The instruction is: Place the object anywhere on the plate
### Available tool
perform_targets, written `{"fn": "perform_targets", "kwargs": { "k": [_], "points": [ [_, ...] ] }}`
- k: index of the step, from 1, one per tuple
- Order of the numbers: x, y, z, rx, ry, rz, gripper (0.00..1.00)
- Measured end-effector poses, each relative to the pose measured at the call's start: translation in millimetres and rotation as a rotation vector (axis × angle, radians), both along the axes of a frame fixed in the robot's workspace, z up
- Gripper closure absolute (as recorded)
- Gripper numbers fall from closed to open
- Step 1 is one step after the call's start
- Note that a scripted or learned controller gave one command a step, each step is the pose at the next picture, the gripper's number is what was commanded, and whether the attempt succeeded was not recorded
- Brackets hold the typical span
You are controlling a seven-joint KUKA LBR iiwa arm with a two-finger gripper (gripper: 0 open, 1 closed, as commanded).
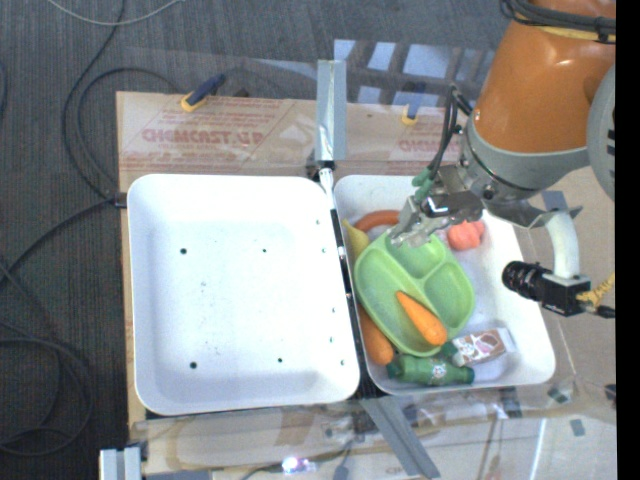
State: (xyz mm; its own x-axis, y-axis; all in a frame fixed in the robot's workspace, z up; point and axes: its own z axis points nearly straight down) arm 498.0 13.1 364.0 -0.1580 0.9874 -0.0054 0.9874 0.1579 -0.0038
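Note:
A green divided plate [415, 283] lies tilted in the right bin [530, 363]. An orange carrot [421, 317] rests on the plate's lower right compartment. My gripper [425, 220] hangs over the plate's far rim, just above the plate's upper compartment. I see nothing held below it. A second orange carrot [376, 342] lies beside the plate's left edge, on the bin floor.
A red sausage-like item [376, 220] and a pink-red toy [465, 234] lie at the bin's back. A green bottle [432, 371] and a small brown-white carton [482, 346] lie at its front. The left bin [235, 288] adjoins it.

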Motion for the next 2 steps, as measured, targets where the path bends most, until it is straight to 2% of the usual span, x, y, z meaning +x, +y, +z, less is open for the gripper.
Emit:
{"fn": "perform_targets", "kwargs": {
  "k": [1, 2],
  "points": [
    [23.5, 16.3, -71.8, -0.001, 0.003, -0.176, 1.00],
    [148.1, 87.1, -69.5, -0.003, 0.002, -0.288, 1.00]
  ]
}}
